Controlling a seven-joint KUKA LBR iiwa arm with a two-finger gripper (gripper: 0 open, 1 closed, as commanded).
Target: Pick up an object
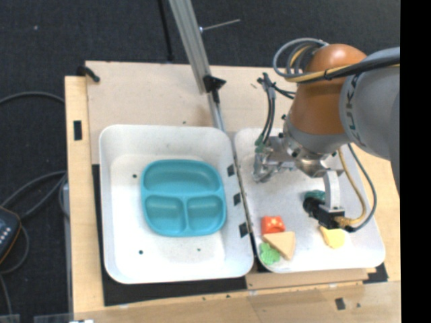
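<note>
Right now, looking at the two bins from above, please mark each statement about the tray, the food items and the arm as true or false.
1. The teal divided tray lies in the left bin. True.
2. The red item lies inside the tray. False: it lies in the right bin, near the front.
3. The tan wedge lies next to the green item. True.
4. The yellow item lies in the left bin. False: it is in the right bin.
5. The arm is above the right bin. True.
</note>
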